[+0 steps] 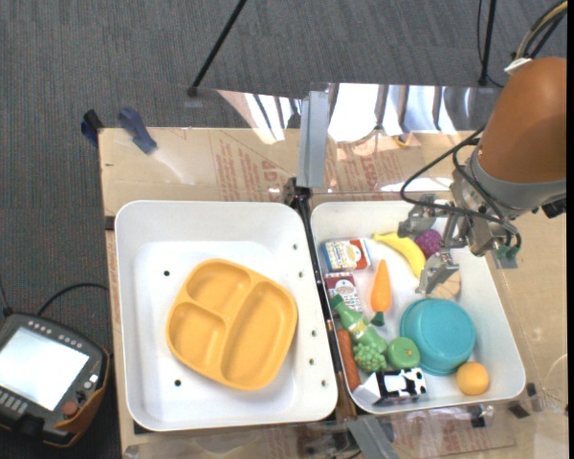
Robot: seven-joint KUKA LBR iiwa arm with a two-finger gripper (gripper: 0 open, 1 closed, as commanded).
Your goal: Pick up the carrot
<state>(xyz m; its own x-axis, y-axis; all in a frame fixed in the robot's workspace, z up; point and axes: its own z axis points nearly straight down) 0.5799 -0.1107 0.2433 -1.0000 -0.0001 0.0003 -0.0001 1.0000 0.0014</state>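
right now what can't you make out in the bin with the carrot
- Camera view: the label on the small carton is too small to read.
- A second orange stick lies at the bin wall, partly under the green toys.
- The pincer is dark and blurred against the bin.

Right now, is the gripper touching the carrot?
Apart. The camera view shows white bin floor between the gripper and the carrot.
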